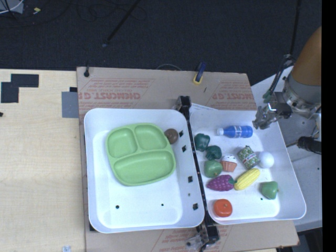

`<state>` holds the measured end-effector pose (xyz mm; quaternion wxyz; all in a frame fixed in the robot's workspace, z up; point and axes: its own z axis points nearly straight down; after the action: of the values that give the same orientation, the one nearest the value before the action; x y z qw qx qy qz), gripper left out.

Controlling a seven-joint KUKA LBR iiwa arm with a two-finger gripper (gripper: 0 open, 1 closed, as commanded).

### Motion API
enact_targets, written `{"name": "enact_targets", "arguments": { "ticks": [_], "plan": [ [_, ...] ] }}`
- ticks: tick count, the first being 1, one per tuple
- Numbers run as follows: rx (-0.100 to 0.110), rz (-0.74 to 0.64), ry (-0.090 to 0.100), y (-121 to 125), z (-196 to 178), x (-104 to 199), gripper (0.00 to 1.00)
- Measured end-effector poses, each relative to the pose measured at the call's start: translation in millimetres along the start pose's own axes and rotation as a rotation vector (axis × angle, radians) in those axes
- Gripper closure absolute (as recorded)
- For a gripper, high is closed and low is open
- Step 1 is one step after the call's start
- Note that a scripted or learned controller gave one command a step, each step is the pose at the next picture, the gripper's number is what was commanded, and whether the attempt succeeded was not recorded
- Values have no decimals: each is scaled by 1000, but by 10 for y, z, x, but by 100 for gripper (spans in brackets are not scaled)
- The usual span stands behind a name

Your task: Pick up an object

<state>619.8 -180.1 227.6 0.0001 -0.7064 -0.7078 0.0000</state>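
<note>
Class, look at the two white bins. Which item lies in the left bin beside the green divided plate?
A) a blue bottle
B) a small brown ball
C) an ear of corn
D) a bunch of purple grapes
B: the small brown ball sits against the right edge of the green divided plate in the left bin; the bottle, corn and grapes lie in the right bin.

Right bin [286,190] crowded mid — toys packed close; left bin [100,193] open round green tray [140,154].
</note>
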Motion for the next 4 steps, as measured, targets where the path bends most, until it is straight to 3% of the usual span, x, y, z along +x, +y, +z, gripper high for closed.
{"name": "enact_targets", "arguments": {
  "ticks": [3, 4],
  "plan": [
    [2, -3, 3, 100, 59, 1549, 100],
    [4, 0, 1, -69, -73, 1875, 100]
  ]
}}
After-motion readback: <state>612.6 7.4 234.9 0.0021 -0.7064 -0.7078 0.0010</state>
